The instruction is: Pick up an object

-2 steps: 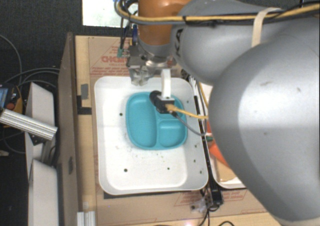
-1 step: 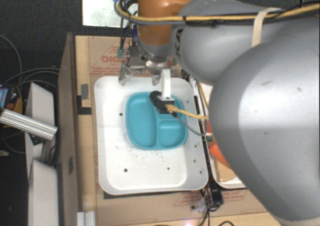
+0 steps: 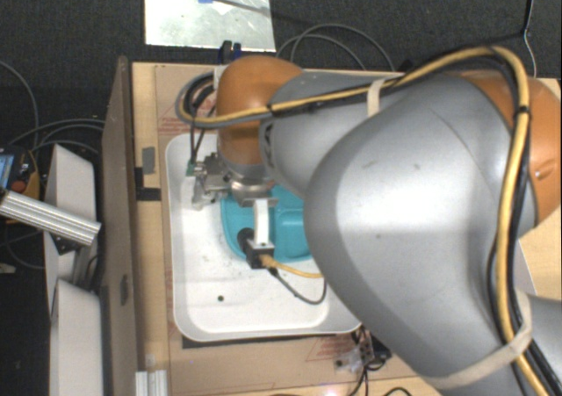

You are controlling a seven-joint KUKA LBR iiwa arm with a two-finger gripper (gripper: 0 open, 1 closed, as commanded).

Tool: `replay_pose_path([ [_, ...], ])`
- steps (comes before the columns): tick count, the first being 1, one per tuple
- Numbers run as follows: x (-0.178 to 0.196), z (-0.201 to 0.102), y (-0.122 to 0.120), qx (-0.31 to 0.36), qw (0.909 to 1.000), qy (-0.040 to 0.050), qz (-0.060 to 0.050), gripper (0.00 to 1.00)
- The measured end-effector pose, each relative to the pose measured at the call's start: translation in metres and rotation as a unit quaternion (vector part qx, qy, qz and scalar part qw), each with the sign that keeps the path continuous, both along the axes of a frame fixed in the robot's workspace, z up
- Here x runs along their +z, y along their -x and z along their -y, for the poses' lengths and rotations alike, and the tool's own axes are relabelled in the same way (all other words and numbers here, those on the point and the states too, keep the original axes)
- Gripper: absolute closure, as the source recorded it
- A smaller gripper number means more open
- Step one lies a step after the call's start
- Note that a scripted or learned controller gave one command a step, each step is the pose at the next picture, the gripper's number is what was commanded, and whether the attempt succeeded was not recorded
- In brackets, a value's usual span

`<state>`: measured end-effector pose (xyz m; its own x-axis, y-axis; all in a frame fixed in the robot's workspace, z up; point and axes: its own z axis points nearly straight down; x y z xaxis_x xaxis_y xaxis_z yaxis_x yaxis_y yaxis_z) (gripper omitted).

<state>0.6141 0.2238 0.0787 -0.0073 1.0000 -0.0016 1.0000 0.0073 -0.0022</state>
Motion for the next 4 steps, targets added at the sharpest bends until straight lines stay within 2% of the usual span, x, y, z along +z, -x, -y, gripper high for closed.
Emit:
replay_pose_path([
  [1, 0.015, -0.007, -0.004, 0.000, 1.0000, -0.0017, 0.002, 0.00],
  [2, 0.043, -0.010, 0.022, -0.001, 1.0000, -0.0016, 0.001, 0.00],
  [3, 0.251, 0.021, -0.009, -0.004, 0.9999, -0.0035, 0.012, 0.00],
  [4, 0.073, 0.001, -0.040, -0.001, 1.0000, 0.0004, -0.003, 0.00],
])
